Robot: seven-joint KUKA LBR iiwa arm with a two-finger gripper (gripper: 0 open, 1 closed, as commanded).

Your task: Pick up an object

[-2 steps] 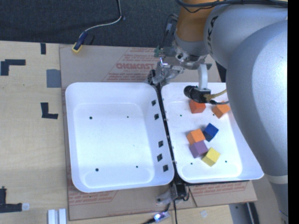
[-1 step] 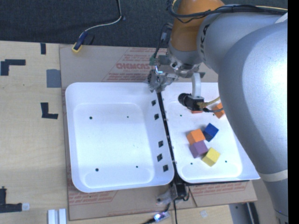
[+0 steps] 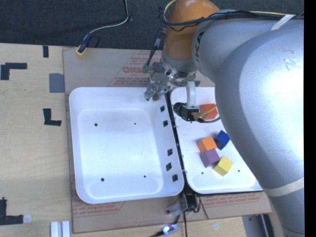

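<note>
Bench: pale wooden bench with black tape marks, reaching well to the left of the right bin; dark speckled floor covering lies beyond its far edge.
Arm: large grey robot arm comes in over the right bin's right side and covers that edge; its orange band sits above the right bin's far left corner.
Sheet: brown cardboard sheet lies flat under the right bin and spreads out past it to the left and far side.
Left bin: shallow white plastic left bin touches the right bin's left wall.
Right bin: shallow white plastic right bin, with a row of small black marks just outside its left wall.
Gripper: two-finger gripper hangs just left of the right bin's far left corner, over the neighbouring bin's far rim; how far open it is cannot be told, nor whether it has hold of anything.
Orange-red block: in the right bin, at its far end.
Orange cube: mid right bin.
Blue cube: mid right bin, touching the orange cube's right side.
Purple cube: right bin, just nearer than the orange cube.
Yellow cube: right bin, nearest its front rim.
</note>
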